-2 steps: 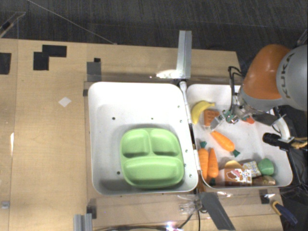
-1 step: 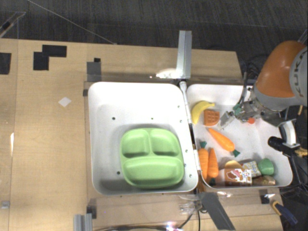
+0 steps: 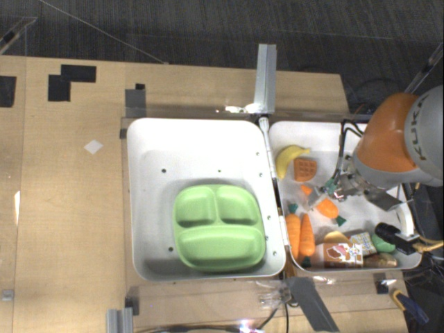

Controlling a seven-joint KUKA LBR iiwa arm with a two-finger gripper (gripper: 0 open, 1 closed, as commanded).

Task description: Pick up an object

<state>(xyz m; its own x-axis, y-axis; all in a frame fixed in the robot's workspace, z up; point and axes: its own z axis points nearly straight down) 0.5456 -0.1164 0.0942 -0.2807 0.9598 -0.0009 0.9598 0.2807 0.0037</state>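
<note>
My claw (image 3: 331,189) low in right bin (image 3: 316,132) just above small orange piece (image 3: 327,208), finger state unclear, green tray (image 3: 219,226) in left bin (image 3: 149,186).

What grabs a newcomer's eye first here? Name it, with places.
The bright green divided tray lying in the left bin stands out most. Next, the arm's orange band over the right bin, above a clutter of toy food: a banana and carrots.
</note>
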